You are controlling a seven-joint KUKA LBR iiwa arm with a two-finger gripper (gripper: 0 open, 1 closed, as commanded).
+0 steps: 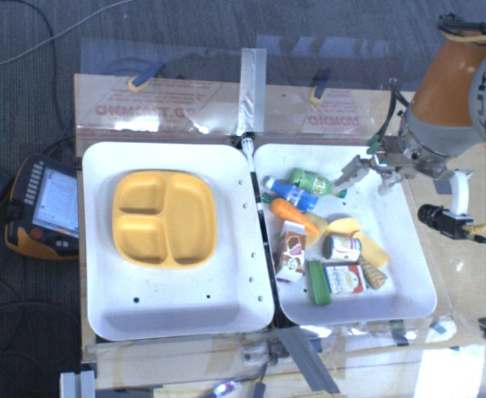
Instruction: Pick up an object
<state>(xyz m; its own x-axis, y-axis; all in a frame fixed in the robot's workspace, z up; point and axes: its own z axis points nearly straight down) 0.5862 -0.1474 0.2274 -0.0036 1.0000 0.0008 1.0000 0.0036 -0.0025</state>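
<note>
Bench: two white bins are set side by side.
Left bin [102, 305]: yellow tray [164, 218].
Right bin [409, 247]: cluttered with green bottle [311, 181], carrot [294, 215].
Gripper [367, 172]: fingers look spread, nothing pinched, hard to be sure.

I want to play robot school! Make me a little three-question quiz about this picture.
1. True or false: the yellow plate lies in the left bin.
2. Which thing lies nearest the tool? A) green bottle B) yellow plate C) orange carrot
3. Fill the gap: the blue bottle lies in the ____ bin.

Key: 1 true. 2 A. 3 right.
</note>
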